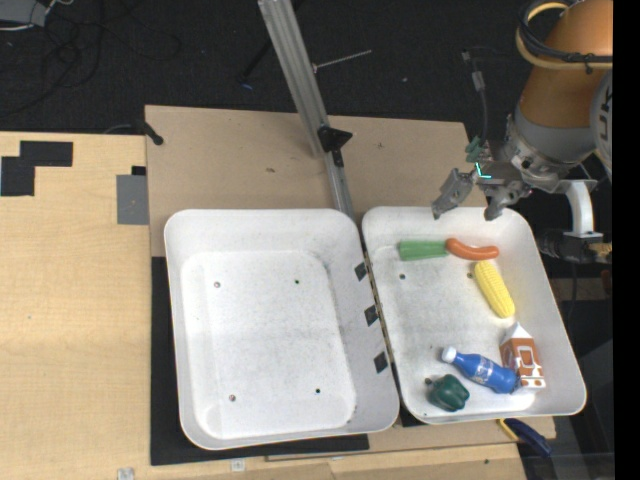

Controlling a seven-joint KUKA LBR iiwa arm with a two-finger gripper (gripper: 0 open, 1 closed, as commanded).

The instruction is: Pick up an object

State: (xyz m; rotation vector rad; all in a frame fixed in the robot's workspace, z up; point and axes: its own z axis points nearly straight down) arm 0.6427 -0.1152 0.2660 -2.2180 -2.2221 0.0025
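Two white bins sit on a tan bench; the gripper hangs spread, holding nothing.

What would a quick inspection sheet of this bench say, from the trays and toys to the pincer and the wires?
Surface: two shallow white bins side by side, left bin and right bin, on a brown board over a pale wooden bench.
Job's things: all in the right bin: green block, orange sausage, yellow corn cob, blue bottle, orange and white carton, dark green pepper.
Clutter: nothing seen.
Grippers: pincer hangs open over the right bin's far rim, holding nothing.
Cables: wires on the dark floor at the far left.
Surroundings: slanted metal rail behind the bins.
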